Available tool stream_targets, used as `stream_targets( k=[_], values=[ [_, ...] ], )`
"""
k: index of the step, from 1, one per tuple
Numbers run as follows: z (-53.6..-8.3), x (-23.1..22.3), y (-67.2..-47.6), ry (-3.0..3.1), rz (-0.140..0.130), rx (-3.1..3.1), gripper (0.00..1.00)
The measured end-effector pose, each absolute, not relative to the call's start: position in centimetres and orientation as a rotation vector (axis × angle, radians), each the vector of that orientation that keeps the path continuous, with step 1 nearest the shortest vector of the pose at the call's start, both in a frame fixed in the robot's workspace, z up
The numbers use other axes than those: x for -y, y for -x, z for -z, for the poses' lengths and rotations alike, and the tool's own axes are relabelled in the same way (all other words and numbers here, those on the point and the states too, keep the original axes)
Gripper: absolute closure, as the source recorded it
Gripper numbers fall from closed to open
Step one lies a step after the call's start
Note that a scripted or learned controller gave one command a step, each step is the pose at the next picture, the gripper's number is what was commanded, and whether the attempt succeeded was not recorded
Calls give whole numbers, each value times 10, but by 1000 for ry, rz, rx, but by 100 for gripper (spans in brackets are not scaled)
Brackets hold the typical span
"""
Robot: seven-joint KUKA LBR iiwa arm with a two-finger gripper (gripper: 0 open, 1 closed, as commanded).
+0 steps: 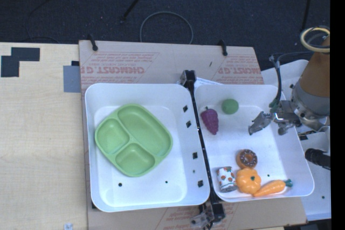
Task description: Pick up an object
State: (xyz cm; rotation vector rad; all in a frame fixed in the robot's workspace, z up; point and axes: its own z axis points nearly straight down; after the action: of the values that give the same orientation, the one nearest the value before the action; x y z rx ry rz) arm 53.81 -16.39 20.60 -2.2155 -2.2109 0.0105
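Note:
The right bin [302,169] holds a green ball [230,106], a purple bunch of grapes [209,120], a chocolate donut with sprinkles [247,158], a small printed can [226,178], an orange pumpkin [248,180] and a carrot [271,187]. My gripper [269,126] hangs over the right side of that bin, right of the ball and above the donut. Its fingers are spread and open, with nothing between them.
The left bin [97,99] holds a green divided plate [133,139]. A black divider [197,137] runs between the two bins. Cardboard lies under the bins, and a pale wooden bench top [38,143] spreads to the left.

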Motion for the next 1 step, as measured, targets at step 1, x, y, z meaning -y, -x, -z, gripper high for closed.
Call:
stream_targets(
  k=[1],
  values=[
    [-211, 164, -540, 2219, -2, 2219, 0]
  ],
)
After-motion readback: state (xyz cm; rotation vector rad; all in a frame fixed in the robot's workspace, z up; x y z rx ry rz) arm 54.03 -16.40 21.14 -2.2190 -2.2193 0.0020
